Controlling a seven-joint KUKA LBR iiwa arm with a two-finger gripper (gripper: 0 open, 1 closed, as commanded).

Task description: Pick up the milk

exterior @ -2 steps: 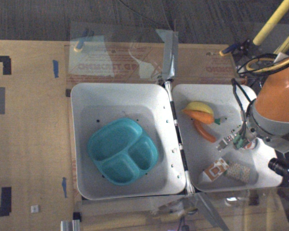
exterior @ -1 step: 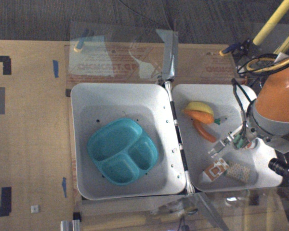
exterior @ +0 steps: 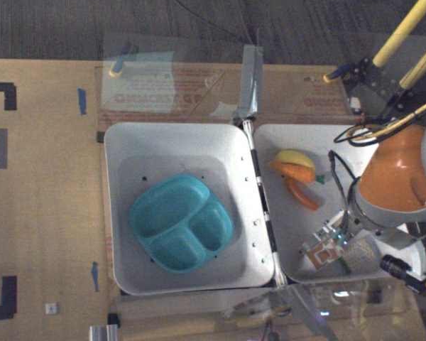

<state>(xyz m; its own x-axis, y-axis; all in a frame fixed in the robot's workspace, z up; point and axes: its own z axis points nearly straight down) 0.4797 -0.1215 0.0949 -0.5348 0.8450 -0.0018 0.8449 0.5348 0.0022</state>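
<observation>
The milk (exterior: 321,256) is a small white and orange carton lying near the front edge of the right bin (exterior: 292,261). My gripper (exterior: 339,237) hangs low over the bin, right at the carton's upper right side and partly covering it. The grey arm with its orange band (exterior: 394,180) comes in from the right and hides the bin's right part. I cannot see whether the carton is gripped or only lies under the gripper.
A yellow fruit (exterior: 296,159), an orange carrot-like piece (exterior: 293,171) and a red-orange stick (exterior: 302,193) lie at the back of the right bin. The left bin (exterior: 128,148) holds a teal divided plate (exterior: 181,222). Cables (exterior: 373,130) trail behind the arm.
</observation>
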